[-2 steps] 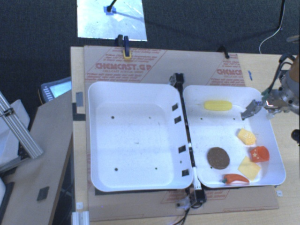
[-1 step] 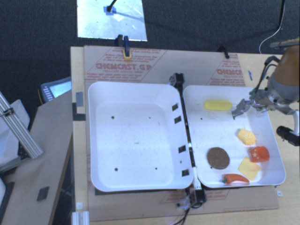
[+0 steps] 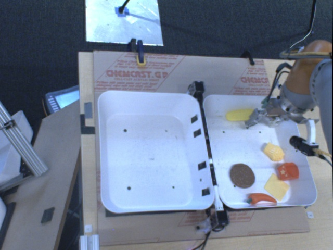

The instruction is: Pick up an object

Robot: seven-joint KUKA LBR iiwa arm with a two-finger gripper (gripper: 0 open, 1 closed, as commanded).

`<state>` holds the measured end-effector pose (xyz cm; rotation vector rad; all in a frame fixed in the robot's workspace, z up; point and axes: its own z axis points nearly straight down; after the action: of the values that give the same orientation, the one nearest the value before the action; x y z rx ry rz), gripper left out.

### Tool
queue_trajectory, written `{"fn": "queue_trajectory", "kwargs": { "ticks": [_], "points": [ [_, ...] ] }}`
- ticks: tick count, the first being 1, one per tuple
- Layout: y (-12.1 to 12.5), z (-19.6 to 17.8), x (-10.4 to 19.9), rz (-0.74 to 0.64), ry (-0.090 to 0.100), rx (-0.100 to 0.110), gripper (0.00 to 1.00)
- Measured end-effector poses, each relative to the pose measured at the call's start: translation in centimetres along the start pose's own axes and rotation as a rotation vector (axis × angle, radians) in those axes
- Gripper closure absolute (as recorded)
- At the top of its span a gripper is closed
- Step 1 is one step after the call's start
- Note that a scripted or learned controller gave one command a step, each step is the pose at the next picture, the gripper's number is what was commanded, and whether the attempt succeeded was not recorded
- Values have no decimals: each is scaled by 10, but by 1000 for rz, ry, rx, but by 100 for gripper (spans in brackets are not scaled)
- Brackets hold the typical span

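From above, 2 white bins sit side by side on the bench [image 3: 156, 66], meeting along a dark clipped seam down the middle. The left bin [image 3: 112, 139] has a bare floor with only small dots on it, so there is wide open room there from wall to wall. The right bin [image 3: 229, 145] carries everything, and its things crowd the right and near sides, leaving the middle and left of its floor open.

A yellow piece [image 3: 238, 115] lies near the far wall of the right bin. A corn cob [image 3: 273, 151] lies toward the right wall, a red block [image 3: 288, 171] just beyond it nearer the corner, and a yellow wedge [image 3: 276, 186] just below that, close to the near rim. A brown disc [image 3: 242, 175] sits flat near the middle of the near half, well clear of the walls. An orange carrot [image 3: 261, 199] lies along the near wall, almost against it.

The arm [image 3: 307, 79] comes in from the right over the far right corner. Its gripper [image 3: 259, 116] is low in the right bin, its tip just beside the right end of the yellow piece. From here I cannot tell how its tip is set, nor whether it touches or pinches the piece.
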<state>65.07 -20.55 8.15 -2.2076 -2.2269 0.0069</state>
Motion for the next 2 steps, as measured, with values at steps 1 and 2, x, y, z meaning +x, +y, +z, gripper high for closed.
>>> {"fn": "queue_trajectory", "kwargs": {
  "ticks": [1,2],
  "points": [
    [-17,-80,-1,7,-4,-16,0],
    [-17,-87,-1,2,-4,-15,100]
  ]
}}
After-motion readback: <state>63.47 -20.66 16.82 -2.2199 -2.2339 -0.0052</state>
